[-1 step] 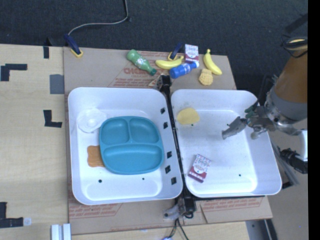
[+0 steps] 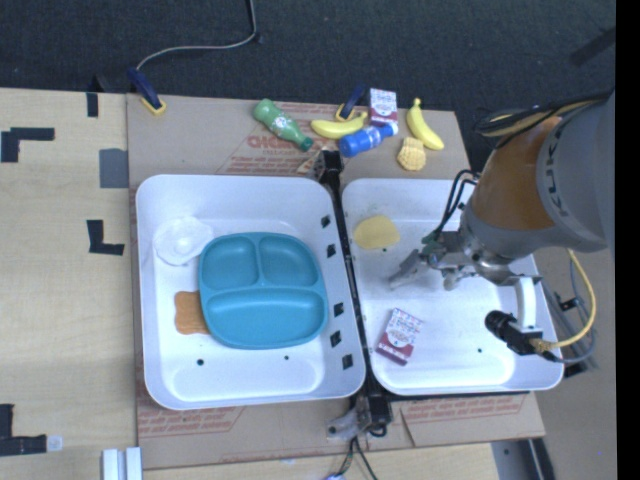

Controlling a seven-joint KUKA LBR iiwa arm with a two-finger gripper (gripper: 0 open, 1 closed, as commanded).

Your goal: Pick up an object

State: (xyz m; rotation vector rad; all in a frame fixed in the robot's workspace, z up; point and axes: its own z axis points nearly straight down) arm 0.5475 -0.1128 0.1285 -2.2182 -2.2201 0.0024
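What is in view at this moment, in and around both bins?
bins: 2, white, side by side on the bench
divided plate: 1, blue, left bin
clear cup: 1, see-through, left bin, upper left of the plate
flat piece: 1, orange-brown, left bin, partly under the plate
round flat item: 1, yellow, right bin, upper left
small carton: 1, red and white, right bin, lower left
bottle: 1, green, on cardboard behind the bins
bananas: 2, yellow, behind the bins
blue bottle: 1, behind the bins
small box: 1, red and white, behind the bins
arm: 1, grey and orange, from the right
hand: 1, over right bin, nothing between fingers
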